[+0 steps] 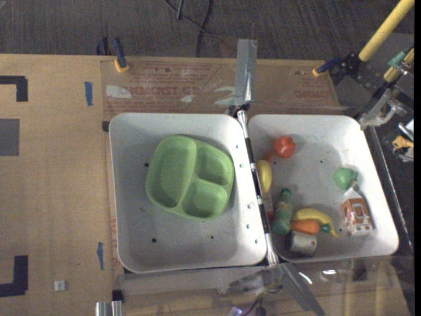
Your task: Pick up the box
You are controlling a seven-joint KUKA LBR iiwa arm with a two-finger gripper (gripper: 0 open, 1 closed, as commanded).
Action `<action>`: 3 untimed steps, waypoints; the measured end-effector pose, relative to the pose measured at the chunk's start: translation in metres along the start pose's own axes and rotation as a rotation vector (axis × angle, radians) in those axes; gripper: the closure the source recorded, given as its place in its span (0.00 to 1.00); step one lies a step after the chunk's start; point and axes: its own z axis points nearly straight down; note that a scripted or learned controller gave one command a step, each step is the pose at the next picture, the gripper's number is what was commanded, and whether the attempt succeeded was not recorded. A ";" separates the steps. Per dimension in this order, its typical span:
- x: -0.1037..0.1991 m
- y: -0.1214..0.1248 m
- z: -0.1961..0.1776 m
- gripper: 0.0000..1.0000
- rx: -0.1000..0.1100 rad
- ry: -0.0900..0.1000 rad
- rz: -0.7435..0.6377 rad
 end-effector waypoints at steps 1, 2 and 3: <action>0.001 0.000 -0.010 1.00 -0.002 -0.001 -0.003; 0.002 0.000 -0.010 0.00 -0.001 -0.002 -0.004; 0.003 0.000 -0.020 1.00 -0.003 -0.002 -0.007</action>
